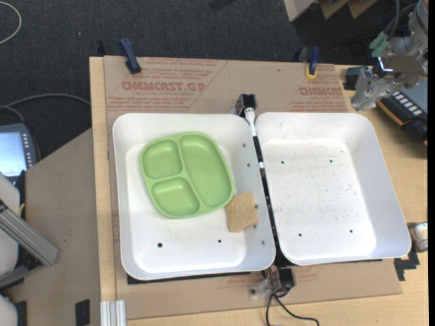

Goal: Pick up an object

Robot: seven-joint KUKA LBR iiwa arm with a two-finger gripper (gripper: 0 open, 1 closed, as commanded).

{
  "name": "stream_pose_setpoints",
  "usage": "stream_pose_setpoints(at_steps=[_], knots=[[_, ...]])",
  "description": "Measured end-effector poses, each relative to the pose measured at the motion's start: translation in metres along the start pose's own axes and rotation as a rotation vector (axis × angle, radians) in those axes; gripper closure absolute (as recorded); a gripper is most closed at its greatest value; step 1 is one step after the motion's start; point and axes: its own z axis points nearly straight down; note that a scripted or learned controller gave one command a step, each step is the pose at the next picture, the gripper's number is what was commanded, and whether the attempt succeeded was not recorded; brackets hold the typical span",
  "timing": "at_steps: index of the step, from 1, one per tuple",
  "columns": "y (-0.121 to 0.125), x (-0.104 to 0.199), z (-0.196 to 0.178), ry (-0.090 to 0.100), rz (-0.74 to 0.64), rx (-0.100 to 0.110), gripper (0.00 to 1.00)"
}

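Across bench, camera view: two white bins side by side. Left bin (129, 202) holds green divided plate (187, 175) (three compartments), tan sponge-like piece (241, 212) touching plate's near-right edge. Right bin (380, 182) beside it. Gripper (380, 80) at far right, beyond right bin's far corner; grip state cannot tell.

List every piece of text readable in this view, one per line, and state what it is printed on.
"CHEMCAST G P" in red, on the brown board behind the left bin.
"CHEMCAS", the same red print cut off by the right bin, on the board's right part.
Smaller red lines above and below both prints: too blurred to read.
Green divided plate and tan sponge-like piece: no text.
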Motion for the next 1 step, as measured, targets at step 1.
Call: stream_pose_setpoints(at_steps=[1], knots=[[-0.0831, 0.0212, 0.0624, -0.004, 0.010, -0.003, 1.00]])
